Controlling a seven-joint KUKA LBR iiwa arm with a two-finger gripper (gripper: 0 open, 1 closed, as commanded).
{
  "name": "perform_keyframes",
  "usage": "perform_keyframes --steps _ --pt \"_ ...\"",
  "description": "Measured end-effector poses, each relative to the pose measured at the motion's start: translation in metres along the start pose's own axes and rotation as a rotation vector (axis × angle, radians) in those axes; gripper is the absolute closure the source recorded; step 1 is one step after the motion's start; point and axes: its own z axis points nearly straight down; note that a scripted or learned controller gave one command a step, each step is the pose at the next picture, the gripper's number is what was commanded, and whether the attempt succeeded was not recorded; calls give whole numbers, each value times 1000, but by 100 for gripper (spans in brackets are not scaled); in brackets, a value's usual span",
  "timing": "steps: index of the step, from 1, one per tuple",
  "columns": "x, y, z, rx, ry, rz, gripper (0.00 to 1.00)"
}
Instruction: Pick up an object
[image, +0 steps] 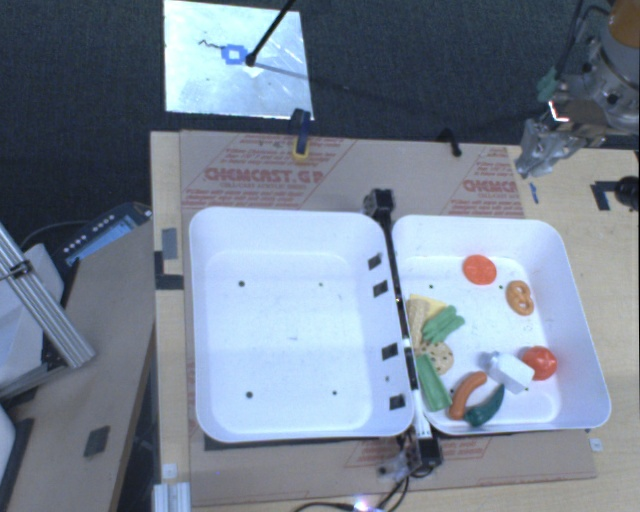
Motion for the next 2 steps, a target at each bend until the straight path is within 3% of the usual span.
perform_keyframes --steps 2 --pt "-24 59 -47 -2 1 -5 100"
